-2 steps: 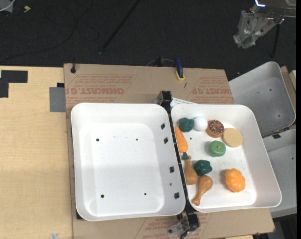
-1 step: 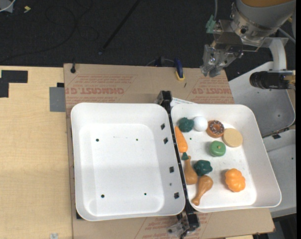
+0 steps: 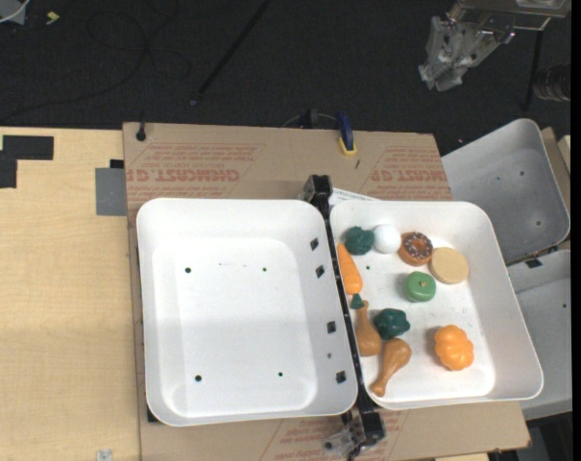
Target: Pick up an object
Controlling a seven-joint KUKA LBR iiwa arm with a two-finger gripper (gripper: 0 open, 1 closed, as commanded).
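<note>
Toy food pieces lie scattered in the right-hand white bin (image 3: 506, 286), all well below the gripper (image 3: 446, 65), which hangs at the top right of the view, over the dark floor beyond the bench and well apart from both bins. Whether the gripper is spread or pressed together cannot be told at this size and angle; nothing can be seen held in it.

Along the bin's left wall lies an orange carrot (image 3: 349, 269), and just beside its upper end sits a dark green broccoli piece (image 3: 358, 240) touching a white ball (image 3: 386, 238). To the right of the ball lies a brown doughnut with sprinkles (image 3: 417, 248), and a tan round disc (image 3: 449, 265) sits next to it. Near the middle rests a green round piece (image 3: 420, 287). Lower down, a second dark green broccoli piece (image 3: 392, 323) lies between a tan pear-shaped piece (image 3: 366, 330) by the left wall and an orange pumpkin-like piece (image 3: 453, 347) toward the right. A tan drumstick (image 3: 390, 364) lies slanted near the bin's front edge.

The left-hand white bin (image 3: 151, 305) sits side by side with the right one. Both rest on a sheet of brown cardboard (image 3: 232, 166) laid on the pale wooden bench (image 3: 50, 305).
</note>
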